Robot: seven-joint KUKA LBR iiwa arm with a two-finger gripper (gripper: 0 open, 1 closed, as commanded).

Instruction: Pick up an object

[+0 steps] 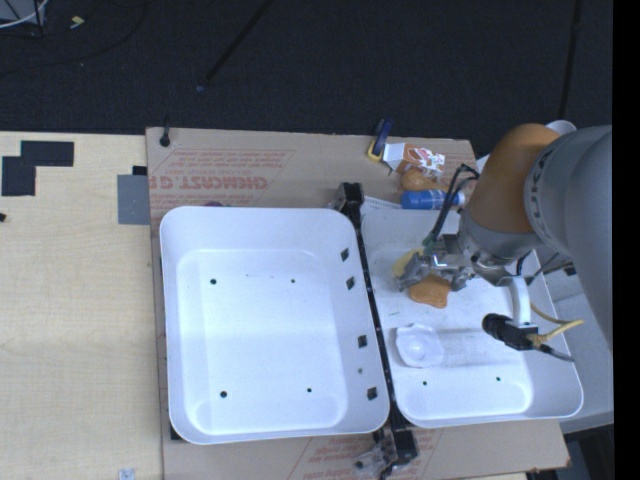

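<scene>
Cardboard (pixel 250 173) lines the bench under both white bins (pixel 260 323) — dark floor (pixel 300 48) beyond — hand (pixel 432 273) state unclear.

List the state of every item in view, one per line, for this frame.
gripper: low in the right bin, over the orange object
orange object: lying on the bin floor
clear cup: resting in the right bin
left bin: flat on the bench

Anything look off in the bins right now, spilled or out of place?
Nothing spilled. The odd part: several items sit against the right bin's far edge, seemingly on or past its rim. The gripper is down by an orange-brown object inside that bin.
</scene>
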